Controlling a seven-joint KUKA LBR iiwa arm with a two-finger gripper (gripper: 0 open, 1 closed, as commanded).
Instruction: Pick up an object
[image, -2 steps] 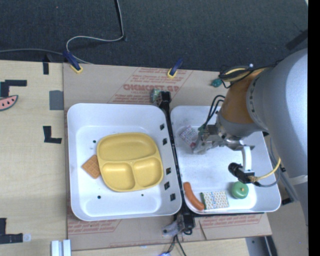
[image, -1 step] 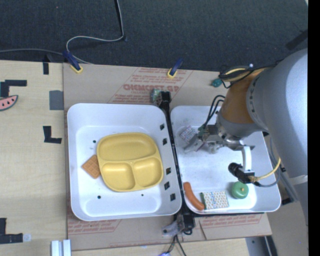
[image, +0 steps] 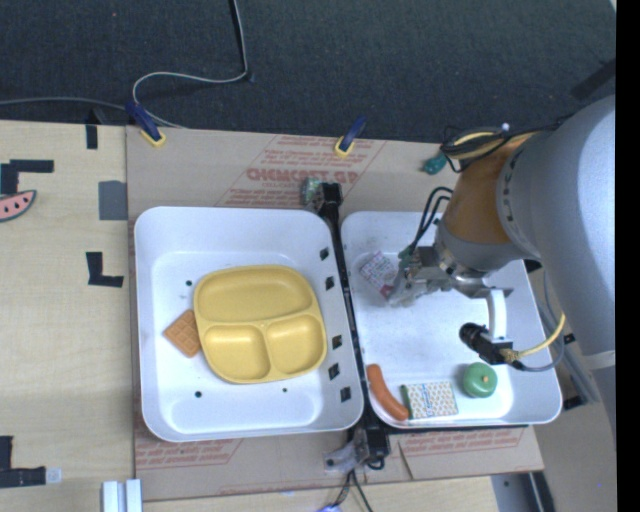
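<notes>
Cardboard (image: 280, 175) underlies two white bins (image: 160, 300) on a wooden bench (image: 60, 330).

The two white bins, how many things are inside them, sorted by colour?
Yellow: 1, the divided plate
Tan: 1, the cracker tucked under the plate's left edge
Orange: 1, the carrot
Green: 1, the round toy
Speckled: 1, the flat sponge
Clear: 1, the crinkly wrapper by the gripper
Total: 6

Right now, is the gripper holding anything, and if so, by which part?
It cannot be told. The gripper sits over a clear crumpled wrapper in the right bin, but no grasp is visible.
</notes>
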